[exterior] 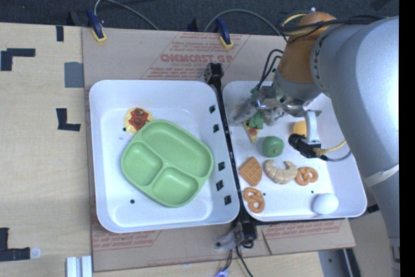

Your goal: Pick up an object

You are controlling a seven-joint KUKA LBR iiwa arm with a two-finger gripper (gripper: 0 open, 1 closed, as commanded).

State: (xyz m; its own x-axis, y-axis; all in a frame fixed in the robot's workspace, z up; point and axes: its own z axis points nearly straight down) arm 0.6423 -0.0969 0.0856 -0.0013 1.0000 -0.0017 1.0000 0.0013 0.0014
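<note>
- Cardboard sheet (188, 58) covers the bench under two white bins, dark floor and cables at frame top.
- Left bin (107, 159): green divided plate (167, 162) at centre; small yellow-red toy (137, 119) just beside its upper left edge.
- Right bin (343, 194): waffle (250, 171), croissant (281, 172), two pretzels (253, 199), green ball (272, 145), white ball (325, 203) toward lower right.
- Gripper (256, 117) low over right bin's upper left, at a small green-orange toy (254, 124); grip state cannot be told.
</note>
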